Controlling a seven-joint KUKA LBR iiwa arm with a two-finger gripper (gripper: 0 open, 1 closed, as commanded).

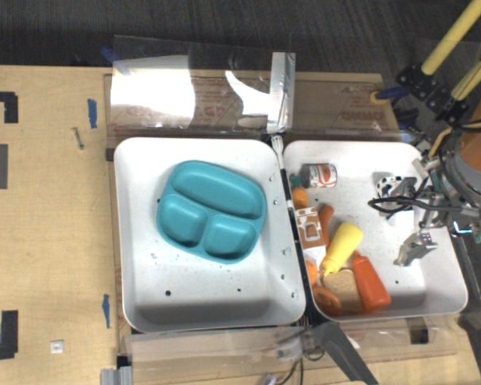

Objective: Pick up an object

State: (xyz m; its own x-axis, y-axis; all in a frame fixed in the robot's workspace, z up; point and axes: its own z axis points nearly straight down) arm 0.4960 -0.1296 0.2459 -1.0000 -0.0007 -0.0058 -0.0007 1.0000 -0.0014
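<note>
The right bin (433, 295) holds several small objects along its left side: a small can (319, 175), an orange carrot-like piece (301, 198), a printed box (309, 228), a yellow bottle (341, 248), an orange bottle (370, 284) and a tan round piece (345, 282). A black-and-white object (392, 185) lies near the bin's far right. My gripper (414, 250) hangs over the bare right part of this bin, to the right of the yellow bottle and apart from all the objects. Nothing shows in it.
The left bin (144, 295) bears a teal divided plate (211, 209). Black cables (401, 204) loop from the arm (465, 175) over the right bin's far side. A clear plastic sheet (192, 95) lies behind the bins. Yellow poles (457, 26) stand at the top right.
</note>
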